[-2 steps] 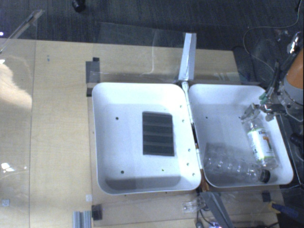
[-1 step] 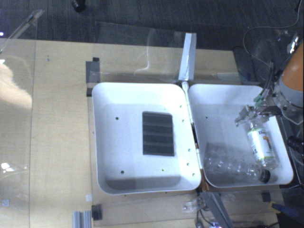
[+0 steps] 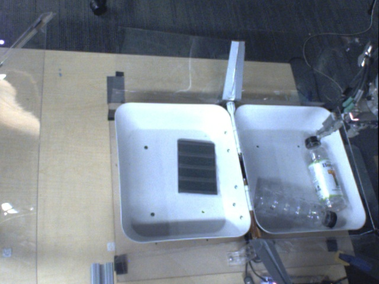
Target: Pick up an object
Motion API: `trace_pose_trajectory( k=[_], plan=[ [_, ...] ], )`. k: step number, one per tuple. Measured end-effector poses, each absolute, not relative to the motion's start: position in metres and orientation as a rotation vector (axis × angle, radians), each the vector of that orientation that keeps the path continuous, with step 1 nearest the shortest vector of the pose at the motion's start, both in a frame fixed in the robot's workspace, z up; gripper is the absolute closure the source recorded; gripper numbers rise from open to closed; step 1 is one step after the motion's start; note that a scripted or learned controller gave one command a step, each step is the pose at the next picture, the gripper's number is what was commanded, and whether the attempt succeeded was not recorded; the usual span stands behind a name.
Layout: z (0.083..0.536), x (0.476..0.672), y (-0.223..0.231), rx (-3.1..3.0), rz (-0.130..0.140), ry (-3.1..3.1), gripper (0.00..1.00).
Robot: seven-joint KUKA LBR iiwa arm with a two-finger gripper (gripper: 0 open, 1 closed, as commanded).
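Two white bins (image 3: 127,158) on wooden bench; bottle (image 3: 324,179) lies along right bin's far-right wall, gripper (image 3: 331,125) near its cap, closure indeterminable; recommend centring over bottle's body before descending.
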State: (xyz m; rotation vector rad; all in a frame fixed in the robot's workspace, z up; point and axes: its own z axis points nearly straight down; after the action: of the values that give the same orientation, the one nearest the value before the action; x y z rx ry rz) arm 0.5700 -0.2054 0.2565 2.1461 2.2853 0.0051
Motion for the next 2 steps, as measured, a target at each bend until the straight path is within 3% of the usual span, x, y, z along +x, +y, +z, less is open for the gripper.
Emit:
trace_pose_trajectory(
  k=[1, 2],
  plan=[
    [0.096, 0.568, -0.205, 1.853, 0.006, 2.528, 0.00],
    [0.089, 0.612, -0.204, 1.822, 0.010, 2.544, 0.00]
  ],
)
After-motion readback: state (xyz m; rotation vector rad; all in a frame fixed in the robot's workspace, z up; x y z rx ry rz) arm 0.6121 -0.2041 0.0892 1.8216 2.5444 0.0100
